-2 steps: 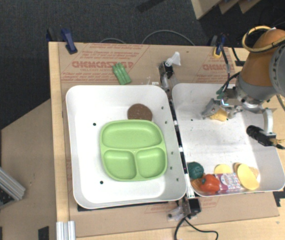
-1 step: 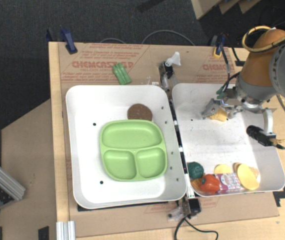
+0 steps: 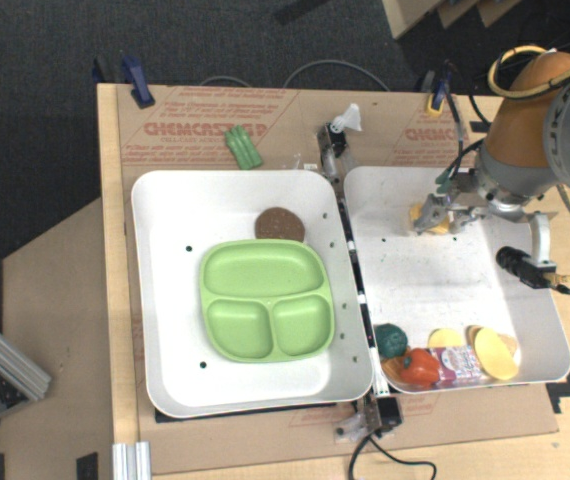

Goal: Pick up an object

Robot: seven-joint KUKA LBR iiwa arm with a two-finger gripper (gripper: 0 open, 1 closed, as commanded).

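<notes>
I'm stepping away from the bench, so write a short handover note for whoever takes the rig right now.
Gripper: low over the right bin, upper area, beside something yellow; grasp unclear.
Toy pile: bottom corner of the right bin, untouched.
Left bin: green divided tray with a brown round piece just behind it.
Done: nothing seen lifted.
Left: secure one object and raise it.

Green divided tray [image 3: 264,299], brown disc [image 3: 279,224], white bins [image 3: 165,268], orange-banded arm [image 3: 530,118].
</notes>
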